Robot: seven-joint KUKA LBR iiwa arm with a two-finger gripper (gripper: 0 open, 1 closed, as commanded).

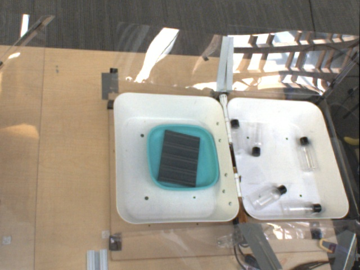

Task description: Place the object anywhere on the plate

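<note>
A dark grey ribbed rectangular block point(179, 158) is seen lying flat on the teal rounded-square plate point(209, 161), inside the left shallow white bin point(130, 202) on the wooden desk point(56, 167). Several clear plastic vials with black caps point(269, 194) are scattered in the right white bin point(332, 196). The gripper's state cannot be told.

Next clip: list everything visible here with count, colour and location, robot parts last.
bins: two, white, side by side on the bench; left bin, right bin.
plate: one, teal, centre of left bin.
ribbed block: one, dark grey, lying on the plate.
vials: about five, clear with black caps, scattered in right bin, e.g..
bench: one, tan wood, under both bins.
</note>
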